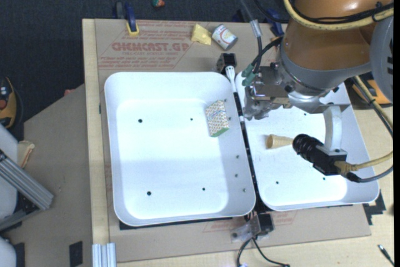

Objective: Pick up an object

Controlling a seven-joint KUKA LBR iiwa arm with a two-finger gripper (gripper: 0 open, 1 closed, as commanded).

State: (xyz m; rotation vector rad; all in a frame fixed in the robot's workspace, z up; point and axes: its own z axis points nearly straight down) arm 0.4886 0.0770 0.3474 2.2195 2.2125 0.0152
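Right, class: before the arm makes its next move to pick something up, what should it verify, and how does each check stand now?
1. Target in the left white bin: a small green-and-white patterned packet lies near its right wall. Ok.
2. Target in the right white bin: a tan cone-shaped piece lies on its side on the floor. Ok.
3. Each target apart from other loose things: ok.
4. Gripper over a target: it hangs where the two bins meet, above neither. Not ok.
5. Gripper free of any load: cannot tell.
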